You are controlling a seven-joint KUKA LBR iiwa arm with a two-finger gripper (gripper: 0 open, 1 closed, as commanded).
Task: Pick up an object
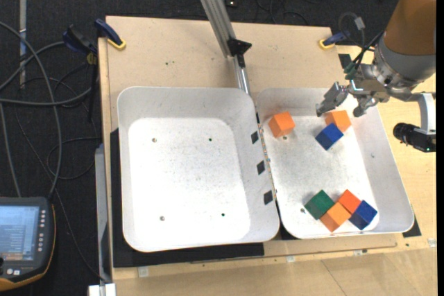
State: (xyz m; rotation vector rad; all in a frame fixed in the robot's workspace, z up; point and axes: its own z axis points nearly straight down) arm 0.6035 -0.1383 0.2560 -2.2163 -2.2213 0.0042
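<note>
The end effector (345,102) hung over the far part of the right bin (388,180), its two fingers spread apart with nothing between them. One finger (329,103) sat to the view's left and the other (363,106) to the right, straddling the space just above an orange block (339,120). That block touched a blue block (329,136) on its near-left side, so the pair read as one cluster. No contact between fingers and block could be confirmed from this angle.

Judgement: the step in hand was the descent onto the orange block. To do it well, the fingers should close across the two free faces of the orange block, not the face shared with the blue one; otherwise a finger would land on the blue block or wedge the two together. Descent should be straight down and low enough to grip well below the top edge.

Farther out, a lone orange cube (282,125) sat near the bin's left wall, well apart from everything else, and looked the easier fallback target. At the near end a green block (319,204), two orange ones and a dark blue block (363,214) were packed touching, a poor choice. The left bin (139,107) and the counter (173,45) lay beyond.
</note>
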